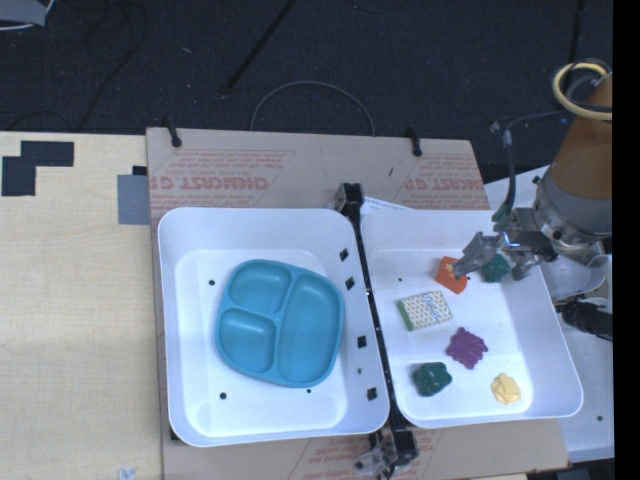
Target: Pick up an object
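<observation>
The right bin [560,368] holds several small objects. An orange block [450,274] lies at its upper middle, with a patterned green-edged card [427,310] just below it. Further down are a purple lump [466,347], a dark green lump [432,378] and a yellow lump [506,389]. My gripper [490,258] hangs low over the bin's upper right part, just right of the orange block. A small teal piece [495,269] sits right at the gripper's tip; whether it is gripped or merely lies beneath is unclear.
The left bin [190,258] holds a blue divided plate [280,321]. A black divider [362,308] runs between the two bins. The arm's grey body and orange band [585,158] stand over the right bin's far right edge.
</observation>
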You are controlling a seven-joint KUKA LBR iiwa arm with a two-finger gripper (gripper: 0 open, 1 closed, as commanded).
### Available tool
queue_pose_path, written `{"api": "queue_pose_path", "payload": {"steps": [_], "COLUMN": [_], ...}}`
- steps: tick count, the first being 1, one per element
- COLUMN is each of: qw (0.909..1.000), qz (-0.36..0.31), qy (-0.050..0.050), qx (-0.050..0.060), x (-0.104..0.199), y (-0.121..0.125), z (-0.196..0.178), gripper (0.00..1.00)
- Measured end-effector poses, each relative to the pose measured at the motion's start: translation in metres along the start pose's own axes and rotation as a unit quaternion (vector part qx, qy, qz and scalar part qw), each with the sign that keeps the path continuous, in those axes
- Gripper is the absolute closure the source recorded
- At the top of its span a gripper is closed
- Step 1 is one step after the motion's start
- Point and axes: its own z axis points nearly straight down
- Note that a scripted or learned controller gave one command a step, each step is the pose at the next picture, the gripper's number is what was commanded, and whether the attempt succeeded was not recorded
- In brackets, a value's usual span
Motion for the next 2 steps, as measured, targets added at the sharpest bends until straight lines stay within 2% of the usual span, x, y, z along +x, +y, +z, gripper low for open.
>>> {"api": "queue_pose_path", "payload": {"steps": [1,2], "qw": [1.0000,1.0000], "qz": [-0.001,-0.001], "qy": [-0.001,0.000], "qx": [-0.006,-0.003], "x": [0.000,0.005], "y": [0.002,0.011], "z": [-0.006,0.046], "gripper": [0.00,0.00]}}
